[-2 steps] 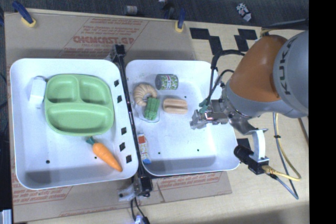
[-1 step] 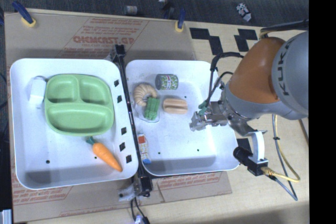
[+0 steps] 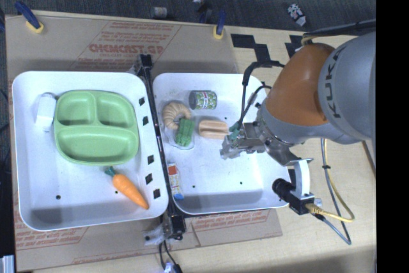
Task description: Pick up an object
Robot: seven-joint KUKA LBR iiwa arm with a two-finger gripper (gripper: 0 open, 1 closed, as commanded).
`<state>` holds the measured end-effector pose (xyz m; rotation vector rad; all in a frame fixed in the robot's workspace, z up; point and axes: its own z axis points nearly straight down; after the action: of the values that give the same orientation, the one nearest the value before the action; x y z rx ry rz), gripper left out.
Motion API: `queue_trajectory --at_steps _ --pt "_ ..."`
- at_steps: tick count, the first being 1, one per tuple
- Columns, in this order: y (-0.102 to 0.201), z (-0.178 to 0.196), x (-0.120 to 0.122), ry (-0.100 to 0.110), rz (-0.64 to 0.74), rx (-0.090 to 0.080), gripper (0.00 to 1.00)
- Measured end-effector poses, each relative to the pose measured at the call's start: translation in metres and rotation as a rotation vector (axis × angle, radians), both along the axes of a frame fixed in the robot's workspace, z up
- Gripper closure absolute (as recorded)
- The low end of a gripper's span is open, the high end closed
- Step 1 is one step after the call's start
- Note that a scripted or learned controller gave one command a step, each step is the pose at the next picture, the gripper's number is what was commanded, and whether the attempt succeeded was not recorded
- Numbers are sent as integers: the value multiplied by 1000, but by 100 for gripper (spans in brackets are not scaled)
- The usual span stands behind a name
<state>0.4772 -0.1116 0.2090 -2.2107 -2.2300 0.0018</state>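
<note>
While nothing can be seen gripped, the task is judged to be at its early stage: no object has been lifted out of either shallow white bin. The claw is seen low over the right white bin, toward that bin's right edge, and whether it is spread or pressed together cannot be told from this slant.

Just left of the claw, near the middle of the right bin, a tan sausage-shaped bun is lying flat; it is judged the likeliest target, being nearest. Beside it a small green ridged block is resting against a pale curled croissant-like piece, and a short green-labelled can is lying toward the bin's far edge. A slim white-and-orange tube is lying along the left wall.

In the left white bin a green three-compartment plastic plate is set, with an orange toy carrot near the front right corner.

What is left: a thing must be closed upon and raised clear.
</note>
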Motion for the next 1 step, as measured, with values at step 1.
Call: queue_trajectory --at_steps 1 --pt "-48 -9 -1 -2 -4 -1 100"
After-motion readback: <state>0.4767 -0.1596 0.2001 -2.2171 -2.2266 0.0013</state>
